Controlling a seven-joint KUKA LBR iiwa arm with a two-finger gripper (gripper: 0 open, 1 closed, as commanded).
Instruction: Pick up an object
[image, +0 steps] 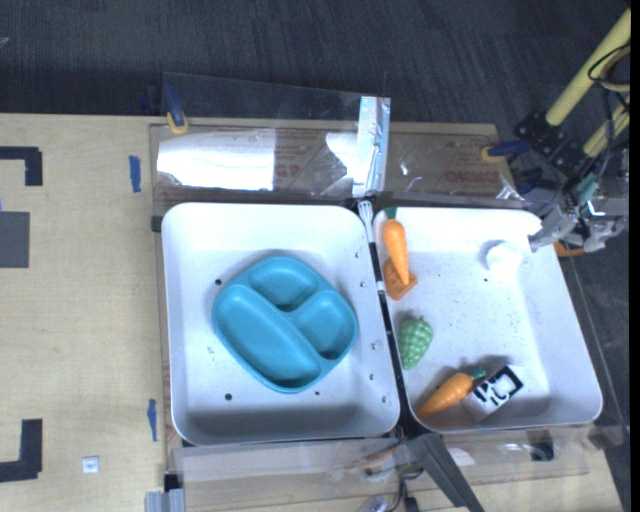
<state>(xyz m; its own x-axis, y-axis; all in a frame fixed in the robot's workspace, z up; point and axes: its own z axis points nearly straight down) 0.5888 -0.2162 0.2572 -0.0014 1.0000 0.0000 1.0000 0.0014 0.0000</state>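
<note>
A divided plate (286, 320) lies in the left bin (190, 300); two carrots (396, 258) (446, 394) and a strawberry (415, 339) in the right bin (540, 330).

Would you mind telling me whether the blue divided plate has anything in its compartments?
Empty. The blue divided plate sits alone in the left bin, and all three of its compartments show bare blue surface.

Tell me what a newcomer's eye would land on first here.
The blue divided plate fills the middle of the left bin. In the right bin, two orange carrots and a green strawberry-shaped toy line its left side.
</note>
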